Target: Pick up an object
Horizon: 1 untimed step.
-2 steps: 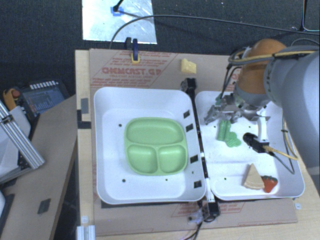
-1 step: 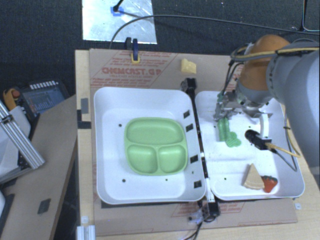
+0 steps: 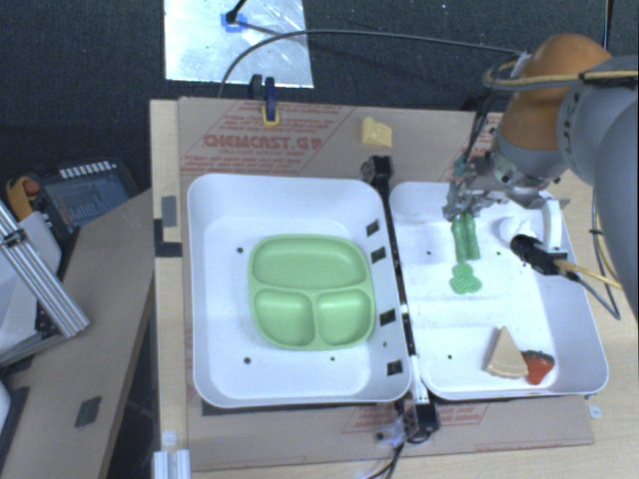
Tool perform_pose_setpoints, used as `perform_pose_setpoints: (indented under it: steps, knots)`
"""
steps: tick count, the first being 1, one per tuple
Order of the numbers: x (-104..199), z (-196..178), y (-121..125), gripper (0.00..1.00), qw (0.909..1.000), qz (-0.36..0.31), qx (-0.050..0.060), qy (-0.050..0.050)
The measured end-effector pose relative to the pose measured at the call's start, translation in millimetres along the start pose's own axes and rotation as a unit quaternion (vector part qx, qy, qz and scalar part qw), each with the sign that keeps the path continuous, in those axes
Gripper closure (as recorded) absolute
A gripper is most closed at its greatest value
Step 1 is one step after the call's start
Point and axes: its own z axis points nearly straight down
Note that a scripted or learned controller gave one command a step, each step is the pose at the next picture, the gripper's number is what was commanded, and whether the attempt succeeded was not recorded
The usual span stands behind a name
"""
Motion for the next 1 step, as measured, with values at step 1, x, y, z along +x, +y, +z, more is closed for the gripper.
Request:
perform_pose_setpoints:
  steps: [1]
  knots:
    - [-2.5,-65.7,2.5,1.00,1.0000,-0.001,-0.001,0.000]
